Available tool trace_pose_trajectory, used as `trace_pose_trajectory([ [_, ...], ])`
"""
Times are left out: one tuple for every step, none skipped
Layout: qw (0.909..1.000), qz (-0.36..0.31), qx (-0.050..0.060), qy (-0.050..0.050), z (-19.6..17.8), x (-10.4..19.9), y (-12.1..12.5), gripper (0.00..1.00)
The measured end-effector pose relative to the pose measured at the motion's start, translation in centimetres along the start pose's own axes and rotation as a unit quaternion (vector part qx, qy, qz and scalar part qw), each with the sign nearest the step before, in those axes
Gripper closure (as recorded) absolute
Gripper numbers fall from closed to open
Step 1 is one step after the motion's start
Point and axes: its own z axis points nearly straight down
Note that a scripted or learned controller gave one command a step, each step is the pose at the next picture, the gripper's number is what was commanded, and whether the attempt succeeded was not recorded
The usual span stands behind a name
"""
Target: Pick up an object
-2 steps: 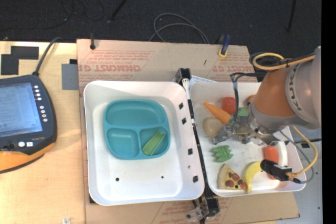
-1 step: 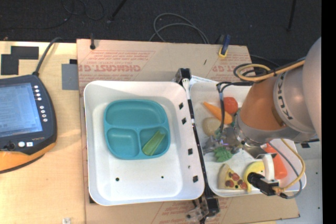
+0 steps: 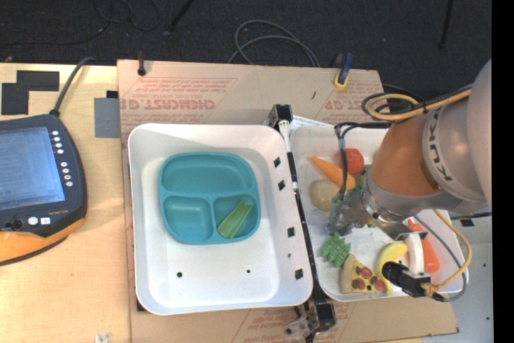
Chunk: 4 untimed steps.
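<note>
The right bin (image 3: 324,142) holds several toy foods. An orange carrot (image 3: 331,170) lies near its middle, with a red piece (image 3: 353,160) just behind it and a beige round piece (image 3: 323,193) in front. A green leafy piece (image 3: 336,251), a pizza slice (image 3: 359,277) and a yellow piece (image 3: 392,254) lie toward the front. My gripper (image 3: 344,214) hangs low over the bin's middle, between the beige piece and the green piece, under the orange wrist band (image 3: 401,165).
The left bin (image 3: 209,279) carries a teal divided plate (image 3: 210,196) with a green slice (image 3: 235,218) in its right compartment. A tablet (image 3: 36,177) lies at the far left of the bench. Cables (image 3: 393,102) run behind the right bin.
</note>
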Motion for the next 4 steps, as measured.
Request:
trace_pose_trajectory([
  [1.0000, 0.001, 0.000, 0.000, 0.0, 0.0, 0.0, 0.00],
  [1.0000, 0.001, 0.002, 0.001, -0.9, -0.1, 0.0, 1.00],
  [1.0000, 0.002, 0.002, 0.001, -0.9, -0.1, -0.1, 0.00],
  [1.0000, -0.003, -0.002, -0.001, 1.1, -2.0, 4.6, 0.00],
])
